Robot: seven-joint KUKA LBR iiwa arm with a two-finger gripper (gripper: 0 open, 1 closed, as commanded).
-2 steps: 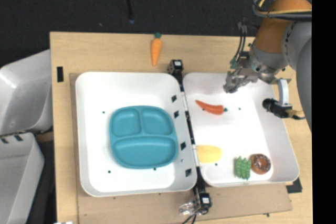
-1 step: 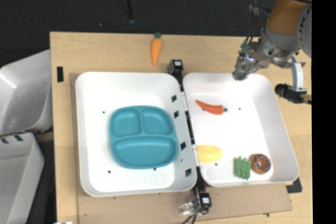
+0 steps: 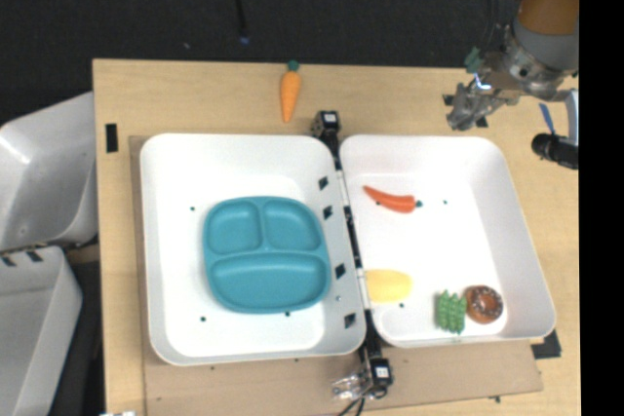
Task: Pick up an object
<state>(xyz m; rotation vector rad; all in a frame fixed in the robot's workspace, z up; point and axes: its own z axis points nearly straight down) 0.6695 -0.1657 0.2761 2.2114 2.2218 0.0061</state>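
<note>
light wood bench under a dark backdrop; a white shape sits off the bench's left edge. two shallow white bins lie side by side, touching along a middle seam with black clips.

left bin: a teal divided plate sits about centre, with bare white floor all round it — widest on the left and near sides.

right bin: a red-orange chili pepper lies in the far-left part. a yellow piece rests against the seam wall on the near left. a green leafy item and a brown doughnut sit just beside each other at the near right, close to the near wall. the middle and far right of this bin's floor are open.

a toy carrot lies on the bare bench beyond the left bin's far rim, apart from it.

the gripper hangs over the bench past the far right corner of the right bin, well apart from every object — cannot tell whether the claw is released or clenched; too small and dark. nothing visible in it.
</note>
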